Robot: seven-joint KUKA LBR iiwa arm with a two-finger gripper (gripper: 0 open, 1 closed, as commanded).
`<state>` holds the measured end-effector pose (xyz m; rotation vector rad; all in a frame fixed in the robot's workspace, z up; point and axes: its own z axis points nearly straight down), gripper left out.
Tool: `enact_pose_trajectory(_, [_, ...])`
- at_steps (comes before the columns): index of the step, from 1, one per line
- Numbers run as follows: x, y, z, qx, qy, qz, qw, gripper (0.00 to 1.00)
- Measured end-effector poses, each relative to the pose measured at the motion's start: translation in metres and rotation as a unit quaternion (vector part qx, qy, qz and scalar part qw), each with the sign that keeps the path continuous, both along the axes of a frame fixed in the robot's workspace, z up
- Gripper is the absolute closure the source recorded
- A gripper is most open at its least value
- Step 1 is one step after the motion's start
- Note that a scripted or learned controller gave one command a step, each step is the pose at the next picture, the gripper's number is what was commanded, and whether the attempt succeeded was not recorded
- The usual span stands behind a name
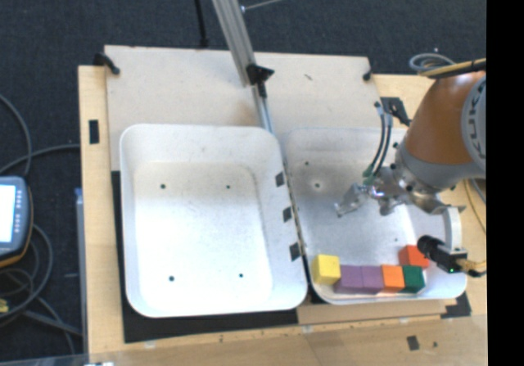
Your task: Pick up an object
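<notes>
Camera view from my end, going left to right: left bin (205, 217) has nothing I'd go for, so the action is all in the right bin (327, 160). The blocks are lined up along that bin's near edge: yellow block (328, 268), purple block (361, 277), orange block (394, 277), green block (413, 278), plus a red-orange block (413, 256) just behind the green one near the near-right corner.

The gripper (350, 202) hangs over the middle of the right bin, well apart from the row, nothing held. Can't tell from this angle how wide it's set.

My worry: those blocks are touching each other and jammed against the bin wall, so there's hardly any room to get around one. I reckon a straight drop lands on top of a block or shoves the row instead of grabbing. The yellow one on the end looks like the safest bet.
</notes>
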<state>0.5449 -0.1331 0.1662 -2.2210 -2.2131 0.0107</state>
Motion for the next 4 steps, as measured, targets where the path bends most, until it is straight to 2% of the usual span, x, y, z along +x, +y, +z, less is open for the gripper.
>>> enact_pose_trajectory(1, [-0.008, -0.044, -0.034, -0.0011, -0.003, 0.0, 1.0, 0.0])
enact_pose_trajectory(2, [-0.036, 0.029, -0.069, -0.0003, -0.006, 0.004, 1.0, 0.0])
enact_pose_trajectory(3, [-0.06, 0.038, -0.068, -0.001, -0.008, 0.0, 1.0, 0.0])
enact_pose_trajectory(4, [-0.043, 0.009, -0.068, -0.0002, -0.007, 0.002, 1.0, 0.0])
